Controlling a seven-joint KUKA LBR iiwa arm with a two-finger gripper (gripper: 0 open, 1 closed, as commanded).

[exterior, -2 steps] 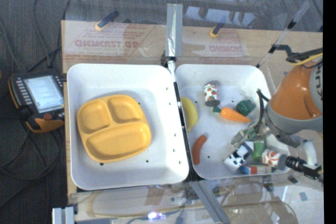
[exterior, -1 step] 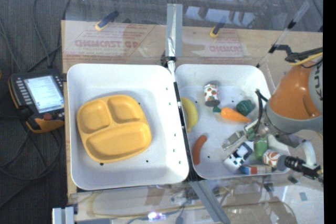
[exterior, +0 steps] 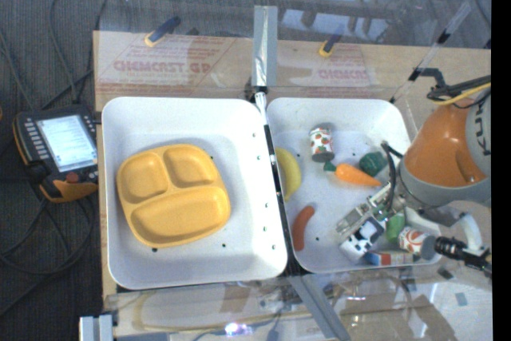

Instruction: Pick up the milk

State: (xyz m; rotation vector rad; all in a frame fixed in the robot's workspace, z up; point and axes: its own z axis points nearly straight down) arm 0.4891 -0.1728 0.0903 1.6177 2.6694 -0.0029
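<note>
The milk [exterior: 363,238], a small white carton with black cow patches and a blue base, lies at about five o'clock in the right bin [exterior: 343,109], close to the front wall. The gripper [exterior: 366,216] sits right over it, its metal linkage slanting in from two o'clock, and whether its fingers are spread or closed on the carton I cannot tell, since the wrist hides them.

Just at three o'clock of the milk lie a green piece [exterior: 395,226] and a small can with red markings [exterior: 413,239], nearly touching it. At eleven o'clock a carrot [exterior: 355,174] points toward a dark green vegetable [exterior: 372,164], with a spotted cup [exterior: 321,141] beyond. A red sausage [exterior: 301,226] lies at nine o'clock, a banana [exterior: 289,172] near the dividing wall. The left bin [exterior: 184,104] holds a yellow divided tray [exterior: 172,194].

To do this grasp well, I judge the fingers should straddle the carton's narrow sides, clear of the can, and close squarely before any lift.
</note>
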